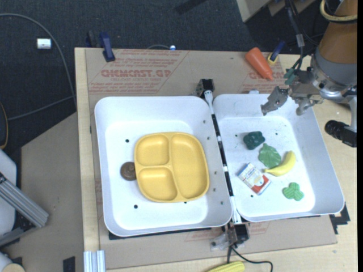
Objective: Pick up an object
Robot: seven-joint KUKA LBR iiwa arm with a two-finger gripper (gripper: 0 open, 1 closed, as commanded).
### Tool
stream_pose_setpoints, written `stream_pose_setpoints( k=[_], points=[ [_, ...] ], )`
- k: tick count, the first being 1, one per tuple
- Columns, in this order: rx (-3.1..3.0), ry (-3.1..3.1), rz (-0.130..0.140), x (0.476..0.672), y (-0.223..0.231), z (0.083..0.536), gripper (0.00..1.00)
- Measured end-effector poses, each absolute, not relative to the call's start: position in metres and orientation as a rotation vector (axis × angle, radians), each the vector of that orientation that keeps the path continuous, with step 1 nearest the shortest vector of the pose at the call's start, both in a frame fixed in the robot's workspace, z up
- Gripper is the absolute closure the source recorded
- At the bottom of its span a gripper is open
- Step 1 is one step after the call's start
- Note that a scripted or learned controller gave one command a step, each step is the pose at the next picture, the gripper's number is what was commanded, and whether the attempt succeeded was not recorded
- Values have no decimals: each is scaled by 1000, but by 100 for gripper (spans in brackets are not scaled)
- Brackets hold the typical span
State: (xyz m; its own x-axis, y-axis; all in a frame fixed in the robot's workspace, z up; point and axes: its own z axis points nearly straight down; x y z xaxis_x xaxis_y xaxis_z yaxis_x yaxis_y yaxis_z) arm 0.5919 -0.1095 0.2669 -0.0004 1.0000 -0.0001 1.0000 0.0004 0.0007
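Note:
My gripper [286, 104] hovers over the far edge of the right bin [326, 169], its two fingers spread apart and open with nothing between them. Below it in that bin lie a dark green toy [253, 139], a light green leafy piece [269, 153], a yellow banana [284, 164], a small white and red packet [253, 178] and a small green piece [293, 192]. All of them lie nearer the camera than the gripper, and it touches none of them.
The left bin [110, 129] holds a yellow divided plate [170, 166] with a brown round object [128, 170] at its left side. An orange carrot-like toy [259, 63] lies on the bench behind the right bin. A black clamp [205, 87] sits between the bins at the back.

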Motion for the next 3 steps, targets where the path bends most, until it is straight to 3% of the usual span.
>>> stream_pose_setpoints(
  k=[2, 3],
  points=[
    [2224, 2221, -1, 607, -105, 84, 0],
    [2222, 2219, 3, 609, -105, 95, 100]
  ],
)
